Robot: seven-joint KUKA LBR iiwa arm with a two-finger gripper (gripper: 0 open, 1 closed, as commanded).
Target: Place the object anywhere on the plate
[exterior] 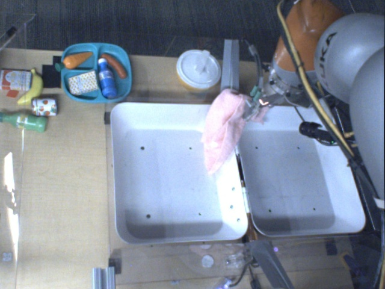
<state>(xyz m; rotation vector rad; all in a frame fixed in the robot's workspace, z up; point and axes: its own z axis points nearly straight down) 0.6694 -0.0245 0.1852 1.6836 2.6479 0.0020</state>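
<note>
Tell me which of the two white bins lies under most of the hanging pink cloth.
The left bin: the pink cloth drapes mostly over its right side, not the right bin.

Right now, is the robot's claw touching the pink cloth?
Touching. In the camera view, the gripper has the pink cloth's top corner pinched between its fingers, and the rest of the cloth hangs down over the divide between the two white bins.

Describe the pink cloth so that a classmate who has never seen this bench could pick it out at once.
Find the two white bins side by side and look at the wall between them, near the far end. The pink cloth hangs there from the gripper, drooping over the left bin. It is the one soft, crumpled pink thing among hard white surfaces.
</note>
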